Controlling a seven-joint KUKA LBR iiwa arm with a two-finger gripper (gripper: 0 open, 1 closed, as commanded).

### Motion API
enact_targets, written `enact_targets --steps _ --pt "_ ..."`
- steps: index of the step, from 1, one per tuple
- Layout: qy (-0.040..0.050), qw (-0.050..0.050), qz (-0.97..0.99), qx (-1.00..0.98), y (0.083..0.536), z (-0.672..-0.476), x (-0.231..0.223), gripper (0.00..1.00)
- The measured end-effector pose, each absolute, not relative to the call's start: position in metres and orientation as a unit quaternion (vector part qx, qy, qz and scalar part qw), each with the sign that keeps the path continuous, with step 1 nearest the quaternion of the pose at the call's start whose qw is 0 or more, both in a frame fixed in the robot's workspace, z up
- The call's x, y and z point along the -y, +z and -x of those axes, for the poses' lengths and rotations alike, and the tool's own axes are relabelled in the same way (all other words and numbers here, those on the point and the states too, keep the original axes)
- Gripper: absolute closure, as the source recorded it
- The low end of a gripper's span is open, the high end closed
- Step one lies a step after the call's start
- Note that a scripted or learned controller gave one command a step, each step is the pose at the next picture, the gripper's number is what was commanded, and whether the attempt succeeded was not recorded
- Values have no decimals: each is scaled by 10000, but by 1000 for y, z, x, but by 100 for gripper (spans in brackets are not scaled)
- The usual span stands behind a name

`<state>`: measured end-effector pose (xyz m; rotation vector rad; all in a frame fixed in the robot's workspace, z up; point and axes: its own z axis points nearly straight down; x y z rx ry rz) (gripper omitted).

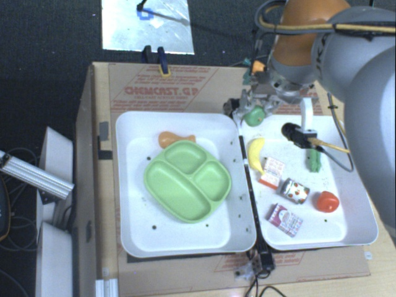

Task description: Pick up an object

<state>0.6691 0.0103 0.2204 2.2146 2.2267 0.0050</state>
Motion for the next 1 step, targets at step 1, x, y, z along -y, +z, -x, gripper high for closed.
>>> enact_targets --steps 1 --pt "13 4 -7053 -7089 237 -628 -67 100"
